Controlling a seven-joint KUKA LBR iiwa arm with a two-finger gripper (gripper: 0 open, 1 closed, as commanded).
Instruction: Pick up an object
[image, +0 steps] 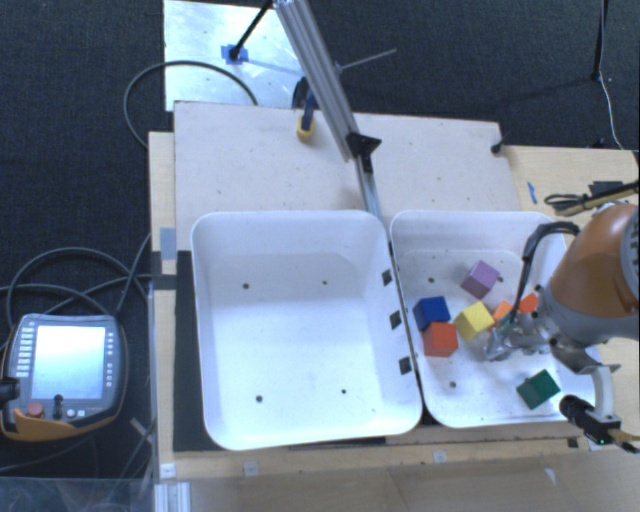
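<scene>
The arm (600, 275), grey with its orange band, reaches in from the right over the right bin (440, 235), and its gripper (503, 343) sits low among the blocks near that bin's middle. The jaws are small and blurred here, so I cannot tell whether they are apart, closed, or around anything. The yellow cube (474, 320) lies just left of the gripper, with the red cube (440, 339) and the blue cube (432, 311) beside it toward the bin's left wall. The purple cube (483, 278) sits apart, farther back. An orange block (503, 311) shows just beside the gripper, partly hidden. The green cube (538, 388) lies alone near the front rim, with bare floor around it. The left bin (215, 240) offers a wide, bare white floor. A teach pendant (62, 374) rests off the desk (250, 150) to the left.
</scene>
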